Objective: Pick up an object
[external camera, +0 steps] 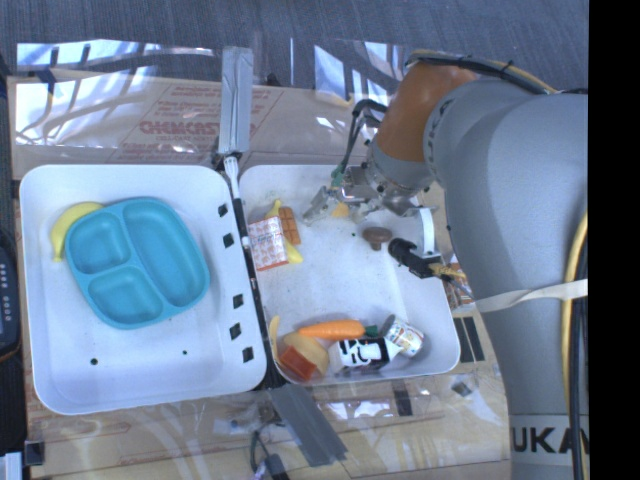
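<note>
My gripper (335, 196) hangs low over the far part of the right bin (330, 288), just right of a small orange waffle-like piece (290, 225). A small yellow bit (341, 209) shows right under the gripper, and whether it is held I cannot tell. A red-and-white packet (266, 243) lies at the bin's left wall, with a yellow piece (295, 256) beside it. A brown round thing (377, 235) sits just right of the gripper. Along the near wall lie a carrot (331, 330), a black-and-white bottle (362, 353), a small can (405, 339) and a peach-coloured fruit piece (301, 356).
The left bin (60, 368) holds a blue divided plate (136, 260) with a yellow banana (68, 222) tucked under its far left rim. The grey arm (500, 198) covers the right bin's right side. A divider with black clips (237, 268) separates the bins.
</note>
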Motion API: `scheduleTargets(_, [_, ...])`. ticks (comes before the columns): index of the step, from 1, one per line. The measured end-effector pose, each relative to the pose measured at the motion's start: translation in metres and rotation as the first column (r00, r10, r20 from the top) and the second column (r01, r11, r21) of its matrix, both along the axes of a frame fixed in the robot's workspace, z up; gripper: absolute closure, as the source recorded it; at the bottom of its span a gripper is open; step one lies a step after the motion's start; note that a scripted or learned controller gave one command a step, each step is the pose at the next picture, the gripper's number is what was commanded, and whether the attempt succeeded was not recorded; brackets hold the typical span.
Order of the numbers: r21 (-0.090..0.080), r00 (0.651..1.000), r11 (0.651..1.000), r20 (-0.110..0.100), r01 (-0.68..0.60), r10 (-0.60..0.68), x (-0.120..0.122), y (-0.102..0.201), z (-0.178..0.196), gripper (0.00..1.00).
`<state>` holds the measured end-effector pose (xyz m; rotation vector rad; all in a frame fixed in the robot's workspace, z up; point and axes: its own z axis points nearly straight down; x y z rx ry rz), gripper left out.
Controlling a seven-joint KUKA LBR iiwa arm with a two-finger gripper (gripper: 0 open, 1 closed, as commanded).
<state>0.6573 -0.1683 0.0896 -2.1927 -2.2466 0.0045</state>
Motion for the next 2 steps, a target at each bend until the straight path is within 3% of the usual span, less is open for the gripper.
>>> scheduleTargets(1, [0.000,0.972,0.972,-0.002,0.234,-0.234,-0.037,-0.032,0.000,0.00])
scheduleTargets(2, [0.001,0.997,0.997,0.002,0.080,-0.080,0.000,-0.013,0.008,0.00])
